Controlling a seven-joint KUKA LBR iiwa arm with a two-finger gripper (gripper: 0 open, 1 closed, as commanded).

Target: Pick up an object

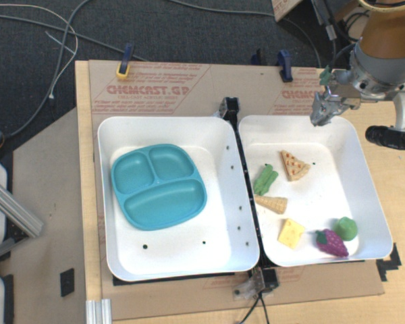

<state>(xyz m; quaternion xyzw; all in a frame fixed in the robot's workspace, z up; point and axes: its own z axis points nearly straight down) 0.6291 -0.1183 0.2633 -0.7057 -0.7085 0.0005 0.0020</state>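
The right bin (364,174) holds several toy foods: a pizza slice (294,165), a green pod (264,179), a cone-shaped wedge (271,204), a yellow cheese block (291,233), a purple grape bunch (331,243) and a green ball (347,227). My gripper (322,114) hangs over the far rim of the right bin, above and to the right of the pizza slice, well clear of every item. Nothing is visible between its fingers.
The left bin (121,248) holds a teal divided plate (160,185). A black clip (229,106) sits at the top of the seam between the bins. Blue clamps (126,58) (284,64) hold the cardboard base. Cables lie on the dark floor at the upper left.
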